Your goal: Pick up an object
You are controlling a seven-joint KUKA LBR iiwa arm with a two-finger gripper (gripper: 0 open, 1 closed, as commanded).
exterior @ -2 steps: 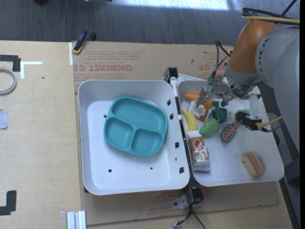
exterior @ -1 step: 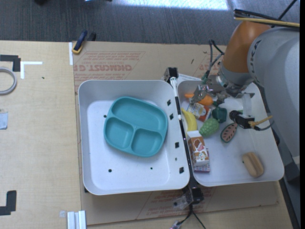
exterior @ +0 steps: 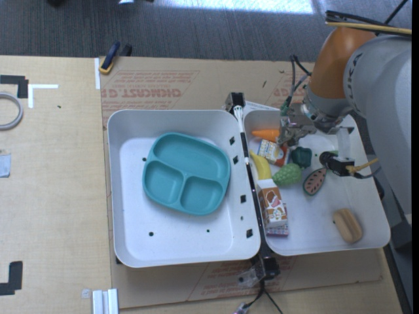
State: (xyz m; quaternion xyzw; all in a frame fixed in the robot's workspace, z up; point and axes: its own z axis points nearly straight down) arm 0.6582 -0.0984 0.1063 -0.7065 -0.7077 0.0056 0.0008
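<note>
From the camera view, two white bins are seen side by side on the worktop (exterior: 59,195); the left bin (exterior: 124,241) holds a teal tray (exterior: 186,173). The right bin (exterior: 366,237) holds the loose things, all placed here relative to the green lump (exterior: 287,173): a banana (exterior: 260,165) just to its left, a carton (exterior: 273,208) below it, a carrot (exterior: 265,134) above it, a dark teal piece (exterior: 302,156) just up and right, a seeded slice (exterior: 315,180) to its right, a tan block (exterior: 347,225) well down and right. The tool (exterior: 288,136) is lowered just above the lump, near the carrot; whether it is open or closed cannot be told. The step is judged to be the reach; nothing is seen gripped; next, a descent centred on one thing is called for, since crowding could spoil the grasp.
</note>
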